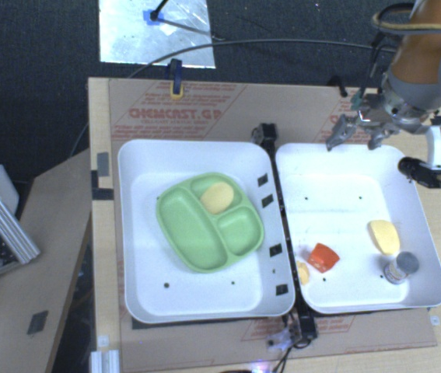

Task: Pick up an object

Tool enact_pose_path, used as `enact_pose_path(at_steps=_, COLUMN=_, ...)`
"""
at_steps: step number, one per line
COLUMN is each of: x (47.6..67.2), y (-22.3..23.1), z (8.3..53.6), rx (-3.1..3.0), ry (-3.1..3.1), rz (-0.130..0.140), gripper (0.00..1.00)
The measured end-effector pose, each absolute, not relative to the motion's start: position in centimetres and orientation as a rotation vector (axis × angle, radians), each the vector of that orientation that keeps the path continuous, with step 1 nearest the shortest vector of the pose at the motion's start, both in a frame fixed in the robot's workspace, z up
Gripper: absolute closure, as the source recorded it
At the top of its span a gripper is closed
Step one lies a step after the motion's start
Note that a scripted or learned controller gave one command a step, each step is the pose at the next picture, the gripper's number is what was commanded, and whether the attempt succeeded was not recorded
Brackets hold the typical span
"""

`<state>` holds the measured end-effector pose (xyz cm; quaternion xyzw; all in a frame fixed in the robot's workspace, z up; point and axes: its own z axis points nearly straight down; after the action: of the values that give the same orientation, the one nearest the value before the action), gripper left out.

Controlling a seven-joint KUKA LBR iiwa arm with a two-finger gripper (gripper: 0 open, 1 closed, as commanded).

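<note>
Grey gripper (pixel 358 133) hangs with its 2 fingers spread and nothing between them, over the 12 o'clock rim of the right bin (pixel 344 165). Candidates lie well away toward 5 o'clock: a red object (pixel 323 256), a yellow piece (pixel 384 236) and a small grey cylinder (pixel 400 267). Best pick the red one (it sits clear of the walls), centring above it before descending.
</note>
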<state>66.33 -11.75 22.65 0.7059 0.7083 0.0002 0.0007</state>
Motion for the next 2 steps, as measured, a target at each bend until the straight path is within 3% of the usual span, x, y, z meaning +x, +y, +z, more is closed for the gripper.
enact_pose_path(at_steps=2, x=66.1, y=-12.5, z=14.2, rx=2.221, ry=2.222, rz=-0.002, gripper=0.00)
